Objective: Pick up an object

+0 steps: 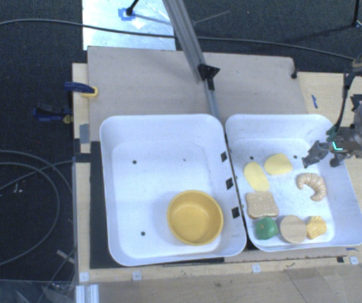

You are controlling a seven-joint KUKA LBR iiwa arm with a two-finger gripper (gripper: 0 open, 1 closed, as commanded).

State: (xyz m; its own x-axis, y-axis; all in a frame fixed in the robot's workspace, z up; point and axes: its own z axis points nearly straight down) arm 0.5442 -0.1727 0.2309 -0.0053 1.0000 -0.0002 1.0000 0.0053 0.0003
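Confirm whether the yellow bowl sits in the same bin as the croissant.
No: the yellow bowl sits in the left bin, while the croissant lies in the right bin.

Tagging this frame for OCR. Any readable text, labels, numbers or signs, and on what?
None readable.
The bins, yellow bowl and toy food, such as the croissant, carry no print.
A small green light glows on the gripper; it is no character I can read.
Blue tape on the floor is blank.
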